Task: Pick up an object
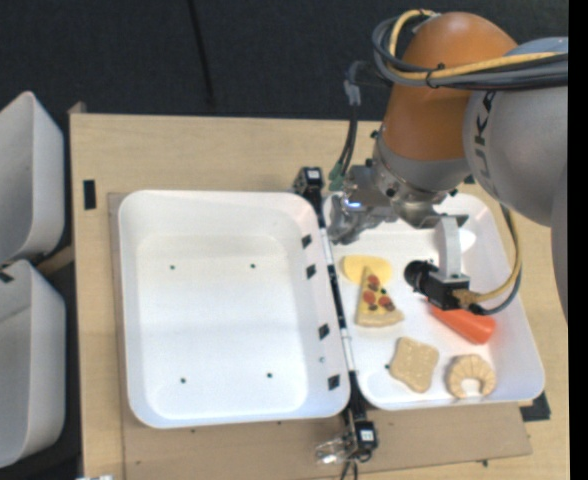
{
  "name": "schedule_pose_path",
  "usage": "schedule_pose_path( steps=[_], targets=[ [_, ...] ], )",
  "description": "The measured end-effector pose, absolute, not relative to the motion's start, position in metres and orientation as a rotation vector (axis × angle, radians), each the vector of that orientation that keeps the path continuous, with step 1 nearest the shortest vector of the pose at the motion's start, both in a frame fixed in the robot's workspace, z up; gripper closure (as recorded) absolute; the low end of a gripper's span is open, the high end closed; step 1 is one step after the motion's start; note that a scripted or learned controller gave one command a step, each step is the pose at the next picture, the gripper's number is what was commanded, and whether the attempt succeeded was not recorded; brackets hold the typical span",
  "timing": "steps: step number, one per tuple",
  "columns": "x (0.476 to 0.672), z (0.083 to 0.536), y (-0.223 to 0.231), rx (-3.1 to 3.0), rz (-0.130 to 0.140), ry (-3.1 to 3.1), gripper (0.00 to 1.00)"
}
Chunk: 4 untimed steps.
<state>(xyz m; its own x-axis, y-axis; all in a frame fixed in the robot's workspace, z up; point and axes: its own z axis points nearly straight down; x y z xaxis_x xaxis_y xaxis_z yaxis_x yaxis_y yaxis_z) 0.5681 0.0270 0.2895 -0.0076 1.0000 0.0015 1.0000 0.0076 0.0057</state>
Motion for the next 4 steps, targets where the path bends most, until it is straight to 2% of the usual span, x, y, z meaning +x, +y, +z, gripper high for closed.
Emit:
schedule_pose_path(
  steps=[1,2,3,4],
  targets=[
    [0.539,0.325,0.068,2.212,0.007,2.229,1.00],
    [0.488,0.330,0.048,2.222,0.000,2.223,1.00],
    [0.490,0.414,0.087,2.210,0.012,2.226,1.00],
    [0.489,0.385,0.128,2.216,-0.003,2.228,1.00]
  ],
)
